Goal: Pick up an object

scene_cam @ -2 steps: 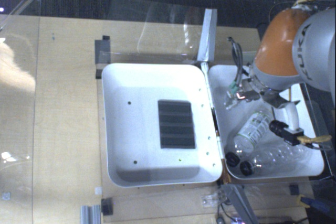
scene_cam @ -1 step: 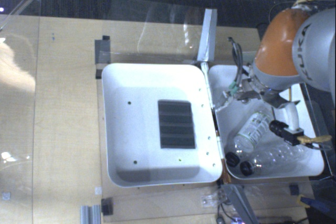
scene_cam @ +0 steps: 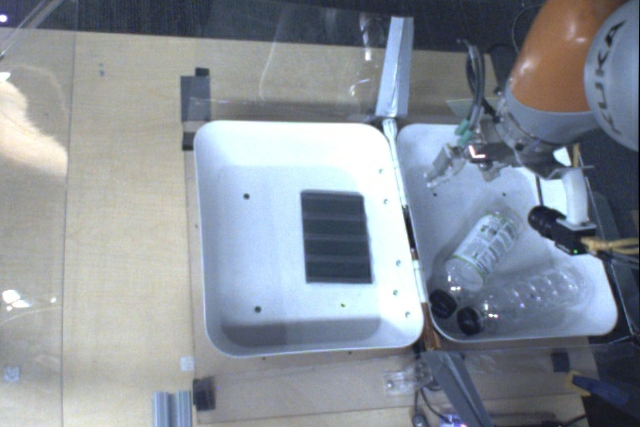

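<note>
Gripper [scene_cam: 447, 162] above right bin [scene_cam: 425, 215] (bottles [scene_cam: 483, 247] beside)

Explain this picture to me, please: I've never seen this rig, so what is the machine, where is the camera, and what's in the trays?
One camera looks down at a slant on a wooden bench. The grey arm with an orange band reaches in from the right; its two-finger gripper hangs over the right white bin. In that bin lie two clear plastic bottles with black caps: one labelled, one ribbed. The left white bin holds a flat dark ridged rectangular block. I see nothing between the fingers.
</note>
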Action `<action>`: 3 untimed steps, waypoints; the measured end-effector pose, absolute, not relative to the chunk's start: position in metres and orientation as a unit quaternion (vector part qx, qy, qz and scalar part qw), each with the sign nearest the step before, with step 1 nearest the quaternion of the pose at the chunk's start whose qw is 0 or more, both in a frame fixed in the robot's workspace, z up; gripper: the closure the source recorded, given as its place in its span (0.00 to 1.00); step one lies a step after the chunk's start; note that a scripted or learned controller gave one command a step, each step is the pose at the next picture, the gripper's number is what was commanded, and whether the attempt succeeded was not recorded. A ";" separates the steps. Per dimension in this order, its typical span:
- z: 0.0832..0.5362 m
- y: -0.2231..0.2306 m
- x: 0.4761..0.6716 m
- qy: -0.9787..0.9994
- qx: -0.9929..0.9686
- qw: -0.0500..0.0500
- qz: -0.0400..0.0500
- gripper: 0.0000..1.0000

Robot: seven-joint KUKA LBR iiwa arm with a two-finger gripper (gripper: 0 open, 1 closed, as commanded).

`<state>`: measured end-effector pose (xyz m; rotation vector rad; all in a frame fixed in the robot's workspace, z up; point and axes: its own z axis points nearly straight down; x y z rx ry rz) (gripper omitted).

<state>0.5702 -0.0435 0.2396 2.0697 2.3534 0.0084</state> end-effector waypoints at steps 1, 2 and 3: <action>0.179 -0.116 0.533 0.744 0.668 0.002 0.001 0.00; 0.120 -0.142 0.532 0.746 0.665 0.004 0.002 0.00; 0.092 -0.156 0.569 0.747 0.665 0.009 0.005 0.00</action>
